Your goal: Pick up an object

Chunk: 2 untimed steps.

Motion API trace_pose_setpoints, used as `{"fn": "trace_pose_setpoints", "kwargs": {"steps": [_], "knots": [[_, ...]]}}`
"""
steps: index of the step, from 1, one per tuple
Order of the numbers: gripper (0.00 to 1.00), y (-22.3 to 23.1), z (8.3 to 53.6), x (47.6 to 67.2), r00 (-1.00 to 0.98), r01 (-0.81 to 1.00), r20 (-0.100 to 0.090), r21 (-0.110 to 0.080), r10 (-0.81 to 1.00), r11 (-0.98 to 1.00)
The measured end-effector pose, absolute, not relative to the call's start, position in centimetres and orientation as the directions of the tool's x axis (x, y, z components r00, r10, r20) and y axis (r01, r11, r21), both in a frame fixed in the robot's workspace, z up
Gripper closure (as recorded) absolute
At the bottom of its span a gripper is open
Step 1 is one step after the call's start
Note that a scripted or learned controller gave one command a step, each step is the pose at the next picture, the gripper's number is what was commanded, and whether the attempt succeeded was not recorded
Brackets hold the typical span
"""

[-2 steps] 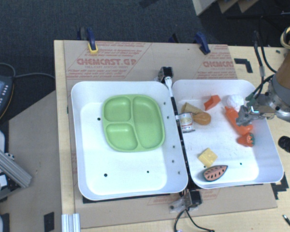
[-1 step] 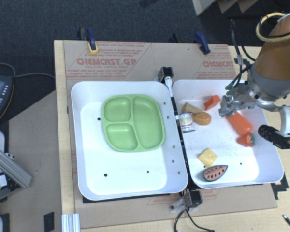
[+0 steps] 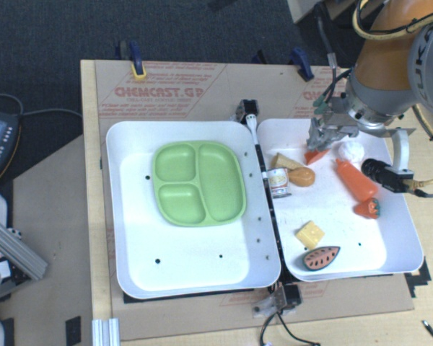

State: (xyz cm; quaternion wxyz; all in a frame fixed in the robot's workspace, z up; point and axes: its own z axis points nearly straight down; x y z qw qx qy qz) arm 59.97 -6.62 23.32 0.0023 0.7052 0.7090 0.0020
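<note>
My gripper (image 3: pixel 322 144) hangs low over the back of the right bin (image 3: pixel 397 247). A small red-orange piece (image 3: pixel 316 156) lies right at its tip, and I cannot tell whether the gripper is touching it. Just to its right are a white lump (image 3: pixel 351 151) and an orange carrot (image 3: pixel 356 180), with a small red item (image 3: pixel 368 208) below them. To the left of the gripper lie a tan wedge (image 3: pixel 283 161), a brown bread roll (image 3: pixel 302 177) and a small can (image 3: pixel 278 183). Nearer the front sit a yellow cheese piece (image 3: pixel 310 233) and a watermelon slice (image 3: pixel 322 258).
A green divided plate (image 3: pixel 200 182) sits in the left bin (image 3: pixel 195 265). The ridge between the two bins (image 3: pixel 268 215) runs just left of the can. The bench's cardboard surface (image 3: pixel 202 89) surrounds both bins.
</note>
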Motion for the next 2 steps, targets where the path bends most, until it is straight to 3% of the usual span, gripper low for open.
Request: {"fn": "trace_pose_setpoints", "kwargs": {"steps": [2], "knots": [[1.0, -6.42, 23.42, 61.77, -0.001, 1.0, -0.002, 0.004, 1.0, 0.001]]}}
